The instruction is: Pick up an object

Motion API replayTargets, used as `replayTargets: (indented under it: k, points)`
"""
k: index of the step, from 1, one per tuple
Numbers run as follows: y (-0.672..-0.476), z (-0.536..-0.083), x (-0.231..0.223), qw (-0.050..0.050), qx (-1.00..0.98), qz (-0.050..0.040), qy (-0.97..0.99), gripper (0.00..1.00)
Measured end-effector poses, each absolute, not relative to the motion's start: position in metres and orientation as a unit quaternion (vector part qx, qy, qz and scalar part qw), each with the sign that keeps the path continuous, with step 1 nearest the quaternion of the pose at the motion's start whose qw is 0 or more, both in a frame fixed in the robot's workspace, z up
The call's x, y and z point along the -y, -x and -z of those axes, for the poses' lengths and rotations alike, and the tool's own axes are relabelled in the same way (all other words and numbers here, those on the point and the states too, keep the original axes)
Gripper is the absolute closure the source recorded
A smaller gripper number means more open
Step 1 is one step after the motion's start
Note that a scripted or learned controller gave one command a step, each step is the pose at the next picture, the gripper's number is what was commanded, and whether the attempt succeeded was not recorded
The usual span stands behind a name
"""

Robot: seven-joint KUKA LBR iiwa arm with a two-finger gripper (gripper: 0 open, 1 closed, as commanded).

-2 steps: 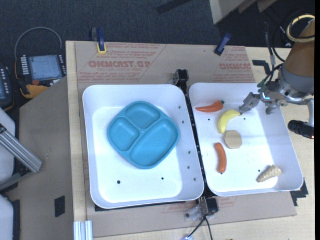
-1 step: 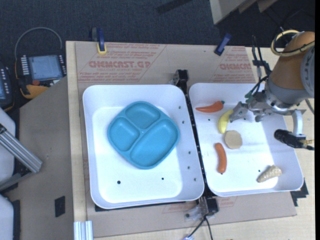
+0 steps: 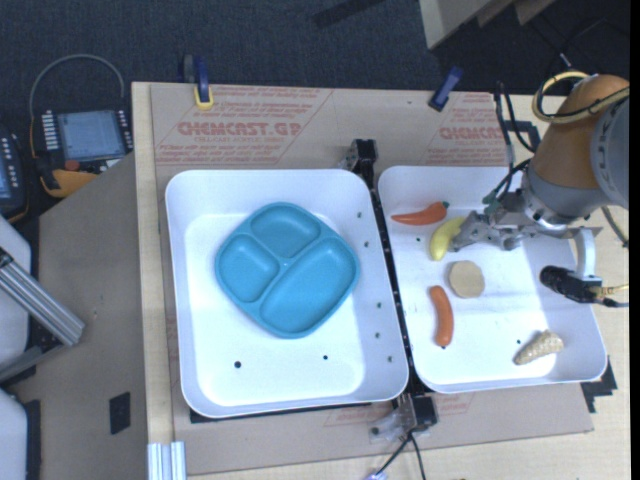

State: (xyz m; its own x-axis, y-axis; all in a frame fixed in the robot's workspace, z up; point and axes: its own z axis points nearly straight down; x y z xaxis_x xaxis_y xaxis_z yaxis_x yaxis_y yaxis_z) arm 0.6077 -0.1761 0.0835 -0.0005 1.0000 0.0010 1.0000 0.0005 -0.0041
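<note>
The right bin [image 3: 575,368] holds a red chili pepper [image 3: 420,214], a yellow banana [image 3: 443,238], a round tan biscuit [image 3: 466,279], an orange-red sausage [image 3: 441,315] and a beige ridged pastry piece [image 3: 538,347]. My gripper [image 3: 478,230] is low over the upper middle of this bin. It sits just right of the banana, close to or touching it, and above the biscuit. Nothing is visibly held in it.
In the left bin [image 3: 200,368] a blue divided plate [image 3: 287,268] lies near the middle. The arm [image 3: 575,148] comes in over the right bin's far right corner. A black bracket [image 3: 362,153] stands between the bins at the back.
</note>
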Motion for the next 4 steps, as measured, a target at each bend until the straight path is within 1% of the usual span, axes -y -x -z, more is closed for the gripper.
replayTargets:
  k: [1, 2, 3, 4]
  points:
    - [-0.609, -0.096, 0.176, 0.0, 0.708, 0.0002, 0.707, 1.0]
    - [-0.614, -0.142, 0.17, -0.003, 0.708, 0.0016, 0.707, 1.0]
    - [-0.612, -0.205, 0.175, -0.004, 0.707, 0.0019, 0.707, 1.0]
    - [-0.614, -0.244, 0.176, -0.004, 0.707, 0.0017, 0.707, 1.0]
